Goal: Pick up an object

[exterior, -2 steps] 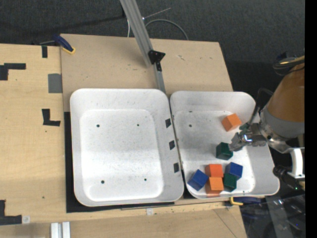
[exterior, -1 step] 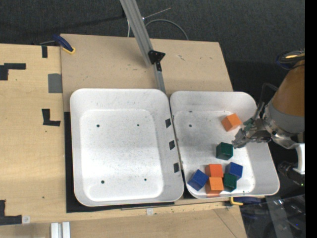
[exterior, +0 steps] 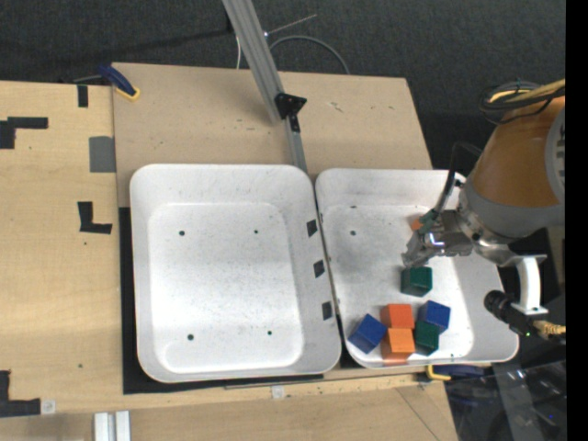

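From above, the table carries two shallow white bins side by side. The left bin has a bare speckled floor with a few small dark dots. The right bin holds all the blocks.

The arm reaches in from the right, its orange band bulking over the right bin's far corner. The tool hangs low over the middle of the right bin, directly above a dark green block, which lies on the bin floor just under the tool's tip (whether they touch, I cannot tell from here). I cannot tell the tool's state either; it is too small and tangled with shadow.

A small orange thing peeks out just behind the tool, mostly hidden.

Near the bin's front edge sits a cluster of blocks: a blue block at the left, two orange blocks one ahead of the other, a second green block beside them, and another blue block at the right. They are packed together, touching or nearly so, and lie apart from the dark green block under the tool.

A slanted grey metal bar crosses the table's back edge above the bins.
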`<state>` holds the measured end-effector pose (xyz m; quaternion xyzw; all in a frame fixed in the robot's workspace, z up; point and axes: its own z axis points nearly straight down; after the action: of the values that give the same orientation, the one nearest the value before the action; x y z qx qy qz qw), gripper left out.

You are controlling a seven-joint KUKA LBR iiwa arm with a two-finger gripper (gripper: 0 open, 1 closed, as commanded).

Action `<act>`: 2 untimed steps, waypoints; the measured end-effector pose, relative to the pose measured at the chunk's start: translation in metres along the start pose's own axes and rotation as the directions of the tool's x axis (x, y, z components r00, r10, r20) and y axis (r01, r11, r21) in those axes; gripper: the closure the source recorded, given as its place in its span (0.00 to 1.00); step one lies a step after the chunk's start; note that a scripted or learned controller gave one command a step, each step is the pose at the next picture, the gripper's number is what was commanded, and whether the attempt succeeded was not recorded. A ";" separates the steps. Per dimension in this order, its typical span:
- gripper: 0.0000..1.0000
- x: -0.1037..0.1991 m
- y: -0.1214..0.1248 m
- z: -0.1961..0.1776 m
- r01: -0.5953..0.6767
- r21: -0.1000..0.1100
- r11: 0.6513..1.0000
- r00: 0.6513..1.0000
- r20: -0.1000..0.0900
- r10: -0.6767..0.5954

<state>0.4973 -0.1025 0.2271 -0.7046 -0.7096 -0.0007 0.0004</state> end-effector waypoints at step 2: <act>1.00 0.110 0.024 0.010 0.000 0.003 1.000 1.000 0.001 0.000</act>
<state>0.5207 0.0081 0.2177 -0.7047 -0.7095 0.0005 0.0012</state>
